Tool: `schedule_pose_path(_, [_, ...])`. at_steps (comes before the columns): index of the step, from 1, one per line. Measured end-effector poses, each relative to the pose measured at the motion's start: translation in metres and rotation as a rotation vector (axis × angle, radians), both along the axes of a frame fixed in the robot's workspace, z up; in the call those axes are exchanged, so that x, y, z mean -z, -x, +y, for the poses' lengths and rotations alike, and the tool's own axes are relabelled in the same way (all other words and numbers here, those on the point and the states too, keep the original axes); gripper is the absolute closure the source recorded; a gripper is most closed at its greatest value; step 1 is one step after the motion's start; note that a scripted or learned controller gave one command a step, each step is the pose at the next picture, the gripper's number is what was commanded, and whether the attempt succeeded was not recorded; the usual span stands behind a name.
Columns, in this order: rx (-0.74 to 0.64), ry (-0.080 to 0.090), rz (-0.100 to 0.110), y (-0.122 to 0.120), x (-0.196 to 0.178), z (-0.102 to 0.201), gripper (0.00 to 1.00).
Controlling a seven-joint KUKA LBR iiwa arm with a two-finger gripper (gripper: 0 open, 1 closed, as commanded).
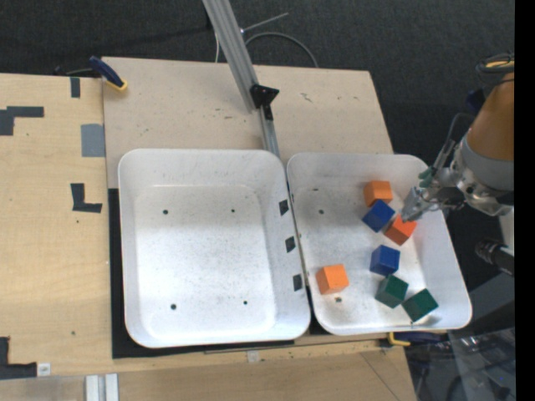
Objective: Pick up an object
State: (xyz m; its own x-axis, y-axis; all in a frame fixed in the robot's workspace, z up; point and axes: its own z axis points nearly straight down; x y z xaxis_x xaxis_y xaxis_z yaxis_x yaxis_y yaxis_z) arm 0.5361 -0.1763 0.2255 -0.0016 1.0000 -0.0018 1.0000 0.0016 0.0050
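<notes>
Camera view showed the gripper low over the right bin, its tip just above a red-orange block. How far apart the jaws stood could not be told at this size, and nothing could be made out between them, so no hold could be claimed.

That red-orange block lay directly below the jaws, seemingly touching them or nearly so. A blue cube sat just beside the jaws on the side away from the arm, with an orange cube a little beyond it. A second blue cube, two green blocks and another orange cube lay farther off, well apart from the jaws. The left bin sat well beyond them all.

The likely trouble was crowding: the red-orange block and the blue cube looked close enough that a closing finger might strike the neighbour and shove the target aside. The block also seemed turned at an angle, so the jaws might pinch a corner and lose it on lifting.
</notes>
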Motion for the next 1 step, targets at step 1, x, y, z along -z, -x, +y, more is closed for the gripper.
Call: schedule_pose_path(1, [0.000, 0.000, 0.001, -0.0011, -0.0391, 0.0001, 1.00])
